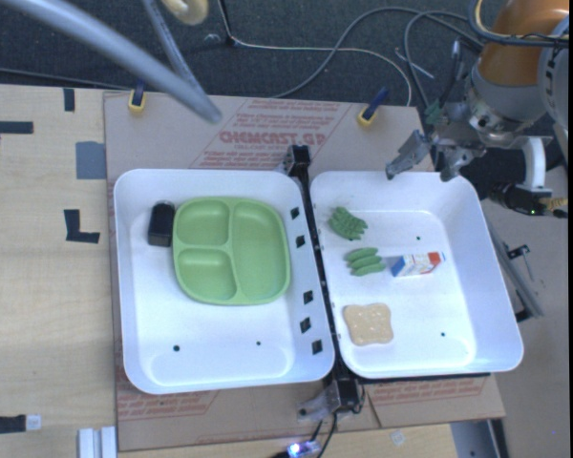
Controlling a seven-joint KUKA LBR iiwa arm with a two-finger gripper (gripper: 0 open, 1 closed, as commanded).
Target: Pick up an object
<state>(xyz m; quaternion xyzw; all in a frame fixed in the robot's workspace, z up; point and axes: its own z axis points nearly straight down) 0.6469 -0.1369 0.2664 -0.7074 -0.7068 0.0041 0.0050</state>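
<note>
Gripper (430, 158) hovers above right bin's (487, 256) far rim, fingers wide, empty. Carton (417, 264) lies mid-bin beside beans (365, 260). Best approach: centre over carton, descend straight, clear of beans.

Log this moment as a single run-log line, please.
pincer open, above right bin's far rim | holding nothing | carton, toast, two green items in bin | pick not yet begun

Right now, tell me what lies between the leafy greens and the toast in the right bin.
In the camera view, the pea pods lie between the greens and the toast.
</note>
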